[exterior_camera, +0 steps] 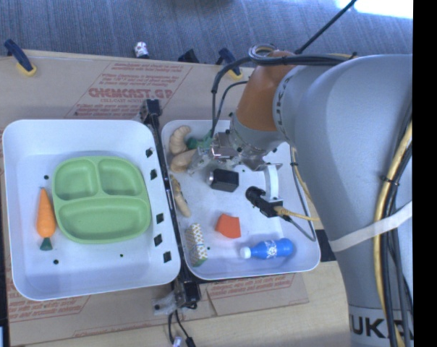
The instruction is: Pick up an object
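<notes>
My gripper (213,152) is low in the back part of the right bin (299,255), under the orange wrist band. It hovers next to a tan lumpy piece (179,139) and a second tan piece (181,162), with a small green item (194,143) just left of it. A black block (223,179) lies right below the gripper. Further forward in this bin are an orange-red wedge (229,226), a blue bottle (270,249) lying on its side, and a chequered stick (197,243). The arm hides the bin's back right corner.
The left bin (23,266) holds a green divided plate (103,199) and a carrot (45,214) along its left side. A long tan piece (181,198) lies against the right bin's left wall. A black plug with a yellow cable (260,200) hangs off the arm.
</notes>
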`<action>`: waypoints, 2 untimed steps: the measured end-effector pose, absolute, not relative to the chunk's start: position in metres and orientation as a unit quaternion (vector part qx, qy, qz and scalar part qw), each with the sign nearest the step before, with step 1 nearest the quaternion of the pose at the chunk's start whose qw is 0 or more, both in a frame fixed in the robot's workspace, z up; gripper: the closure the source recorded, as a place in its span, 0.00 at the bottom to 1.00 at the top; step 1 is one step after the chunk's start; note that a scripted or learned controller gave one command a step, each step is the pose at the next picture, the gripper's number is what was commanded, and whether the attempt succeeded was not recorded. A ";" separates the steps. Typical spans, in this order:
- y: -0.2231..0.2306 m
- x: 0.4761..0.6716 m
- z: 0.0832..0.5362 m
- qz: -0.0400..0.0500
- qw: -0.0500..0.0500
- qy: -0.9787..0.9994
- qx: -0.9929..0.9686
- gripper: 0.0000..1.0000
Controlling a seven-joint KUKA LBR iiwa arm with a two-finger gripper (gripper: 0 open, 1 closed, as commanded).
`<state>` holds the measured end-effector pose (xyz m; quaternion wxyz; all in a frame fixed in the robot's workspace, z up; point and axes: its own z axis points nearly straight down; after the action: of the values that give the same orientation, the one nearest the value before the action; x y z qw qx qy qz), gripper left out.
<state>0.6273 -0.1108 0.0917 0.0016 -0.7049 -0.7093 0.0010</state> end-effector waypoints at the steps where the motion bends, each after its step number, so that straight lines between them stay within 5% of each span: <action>1: -0.125 0.653 0.109 0.006 0.007 -0.709 -0.705 0.00; 2: -0.125 0.652 0.089 0.008 0.011 -0.708 -0.706 0.00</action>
<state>0.6516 -0.1253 0.0889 0.0109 -0.7057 -0.7084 0.0081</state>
